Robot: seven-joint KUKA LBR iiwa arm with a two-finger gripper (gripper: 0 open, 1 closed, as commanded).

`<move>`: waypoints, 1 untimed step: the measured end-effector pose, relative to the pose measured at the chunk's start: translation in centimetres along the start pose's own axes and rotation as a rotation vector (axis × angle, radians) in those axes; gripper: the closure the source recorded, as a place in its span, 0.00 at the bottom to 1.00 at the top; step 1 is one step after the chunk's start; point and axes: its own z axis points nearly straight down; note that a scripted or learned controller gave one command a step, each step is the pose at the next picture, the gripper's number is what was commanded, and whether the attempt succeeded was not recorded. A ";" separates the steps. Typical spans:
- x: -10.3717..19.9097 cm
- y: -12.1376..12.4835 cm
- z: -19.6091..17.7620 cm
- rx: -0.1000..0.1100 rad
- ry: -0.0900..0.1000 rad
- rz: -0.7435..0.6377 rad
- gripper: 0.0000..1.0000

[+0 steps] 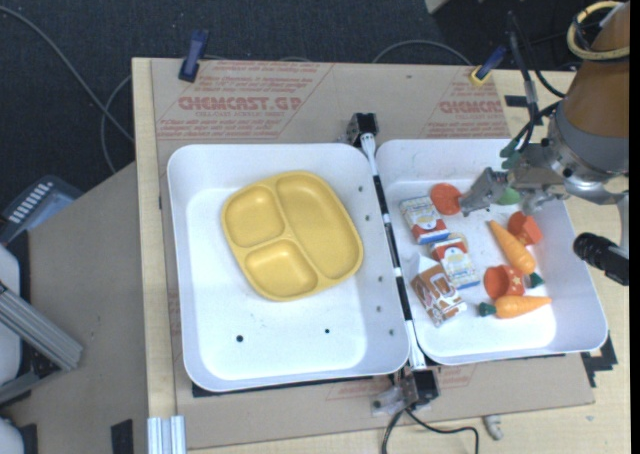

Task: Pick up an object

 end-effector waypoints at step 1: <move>-7.9 6.7 4.7 -0.001 -0.002 0.001 0.00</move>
